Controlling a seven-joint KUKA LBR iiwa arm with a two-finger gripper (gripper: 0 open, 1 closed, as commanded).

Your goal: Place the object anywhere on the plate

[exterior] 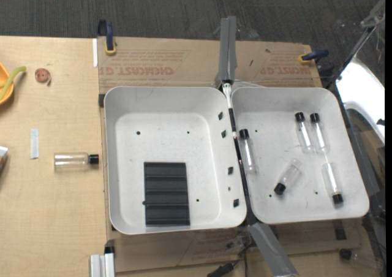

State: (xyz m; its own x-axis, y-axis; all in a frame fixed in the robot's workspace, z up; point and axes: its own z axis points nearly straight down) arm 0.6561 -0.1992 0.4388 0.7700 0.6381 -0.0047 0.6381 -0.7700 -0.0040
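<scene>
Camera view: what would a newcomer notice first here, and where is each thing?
First, the dark ribbed plate lying flat in the front of the left bin. Next, the clear vials with black caps scattered in the right bin, five in all. One more vial lies on the bench, left of the bins.

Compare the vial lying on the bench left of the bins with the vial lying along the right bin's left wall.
The bench vial lies on bare wood outside both bins; the wall vial lies inside the right bin. The bench vial lies across the view with its black cap to the right; the wall vial runs up and down the view with its cap at the far end. The bench vial looks stubbier, the wall vial slimmer. Both are clear with black caps.
</scene>
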